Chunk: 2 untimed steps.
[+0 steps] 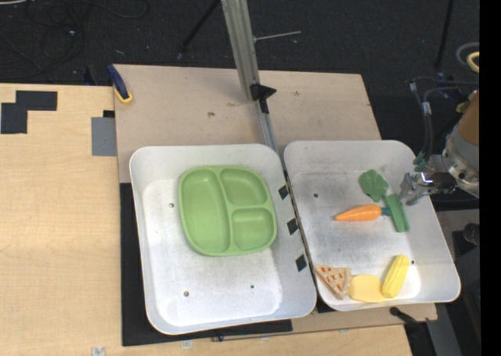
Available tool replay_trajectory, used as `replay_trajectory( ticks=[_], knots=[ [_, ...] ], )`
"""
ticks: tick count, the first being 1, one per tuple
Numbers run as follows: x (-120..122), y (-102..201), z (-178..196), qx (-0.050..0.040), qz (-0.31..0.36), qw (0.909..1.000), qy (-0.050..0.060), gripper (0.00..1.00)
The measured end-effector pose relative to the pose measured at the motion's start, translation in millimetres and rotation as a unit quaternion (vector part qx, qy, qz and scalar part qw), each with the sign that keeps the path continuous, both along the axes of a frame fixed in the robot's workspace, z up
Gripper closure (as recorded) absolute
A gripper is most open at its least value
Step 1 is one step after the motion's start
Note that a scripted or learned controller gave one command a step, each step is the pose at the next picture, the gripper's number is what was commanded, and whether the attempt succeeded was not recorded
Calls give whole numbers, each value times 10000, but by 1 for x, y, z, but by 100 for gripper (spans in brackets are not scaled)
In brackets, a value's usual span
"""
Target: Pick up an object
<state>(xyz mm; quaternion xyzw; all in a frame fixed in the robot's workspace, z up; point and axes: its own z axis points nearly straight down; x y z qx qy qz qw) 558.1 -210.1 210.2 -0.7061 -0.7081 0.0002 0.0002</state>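
1. At the right edge of the frame, the gripper (419, 182) sits just over the right rim of the right bin (344, 160); whether it is open or closed cannot be told from this view, and nothing can be seen held in it.
2. Just left of the gripper, a green spatula (383, 198) lies in the right bin, blade toward the upper left, handle running to the lower right.
3. An orange carrot (358, 213) lies across the middle of that bin, its thick end touching the spatula handle.
4. Along the bin's lower edge: a yellow corn cob (395, 275), a pale yellow rounded piece (363, 288) beside it, and a pizza slice (333, 278) in the lower left corner.
5. The left bin (156, 284) holds a green divided plate (228, 210) with three compartments, set in its upper half.
6. Upper centre of the frame: an aluminium post (241, 41) stands behind the bins on a brown board (180, 104).
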Motion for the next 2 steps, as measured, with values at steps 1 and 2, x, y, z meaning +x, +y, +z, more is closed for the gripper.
replay_trajectory(
  ticks=[1, 2],
  knots=[
    [13, 50, -8, 12, 12, 10000, 8, 100],
    [16, 96, -10, 14, 7, 10000, 12, 100]
  ],
)
